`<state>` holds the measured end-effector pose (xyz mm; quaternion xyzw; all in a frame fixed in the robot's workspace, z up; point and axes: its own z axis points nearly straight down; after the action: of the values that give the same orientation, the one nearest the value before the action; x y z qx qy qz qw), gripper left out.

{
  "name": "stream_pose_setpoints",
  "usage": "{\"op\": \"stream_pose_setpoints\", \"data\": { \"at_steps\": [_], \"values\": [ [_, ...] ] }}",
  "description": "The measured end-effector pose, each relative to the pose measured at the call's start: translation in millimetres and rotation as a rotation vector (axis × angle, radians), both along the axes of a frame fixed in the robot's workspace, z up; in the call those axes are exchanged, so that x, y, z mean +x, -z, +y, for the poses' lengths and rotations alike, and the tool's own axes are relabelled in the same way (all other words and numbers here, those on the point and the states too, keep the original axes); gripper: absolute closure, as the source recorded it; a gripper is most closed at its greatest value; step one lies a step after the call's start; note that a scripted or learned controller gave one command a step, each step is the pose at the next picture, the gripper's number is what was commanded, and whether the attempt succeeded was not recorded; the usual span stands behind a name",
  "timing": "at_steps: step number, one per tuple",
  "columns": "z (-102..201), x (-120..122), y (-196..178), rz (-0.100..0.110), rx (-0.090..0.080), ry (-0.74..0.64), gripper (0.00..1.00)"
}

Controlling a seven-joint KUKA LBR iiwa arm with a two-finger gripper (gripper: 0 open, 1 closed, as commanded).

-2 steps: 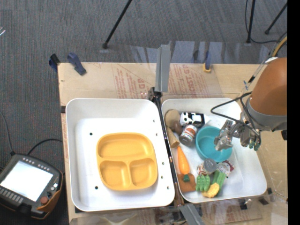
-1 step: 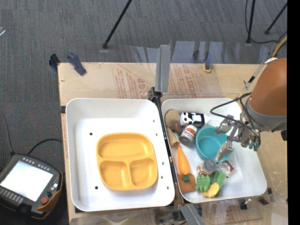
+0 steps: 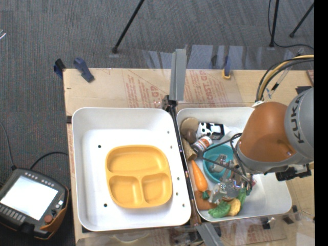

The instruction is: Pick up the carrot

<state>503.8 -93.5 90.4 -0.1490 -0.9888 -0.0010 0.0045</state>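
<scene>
A carrot (image 3: 198, 175) is lying in the right bin (image 3: 274, 201), crowded by a teal bowl (image 3: 218, 164), a small bottle (image 3: 202, 144) and green toys (image 3: 221, 210). The gripper (image 3: 229, 185) is hovering just beside it; its grip cannot be made out.

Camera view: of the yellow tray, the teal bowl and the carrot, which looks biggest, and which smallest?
1. Yellow tray, by far the largest.
2. Teal bowl, though the arm hides part of it.
3. Carrot, smallest.

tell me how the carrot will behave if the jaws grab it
The carrot looks smooth and tapered, so it may slip toward its thin end. Its round body probably rolls if nudged. Lying close to the teal bowl, it leaves little room.
</scene>
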Motion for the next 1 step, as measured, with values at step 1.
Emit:
{"op": "stream_pose_setpoints", "data": {
  "at_steps": [1],
  "values": [
    [-0.4, 2.2, -12.6, -0.006, -0.002, -0.003, 1.00]
  ]
}}
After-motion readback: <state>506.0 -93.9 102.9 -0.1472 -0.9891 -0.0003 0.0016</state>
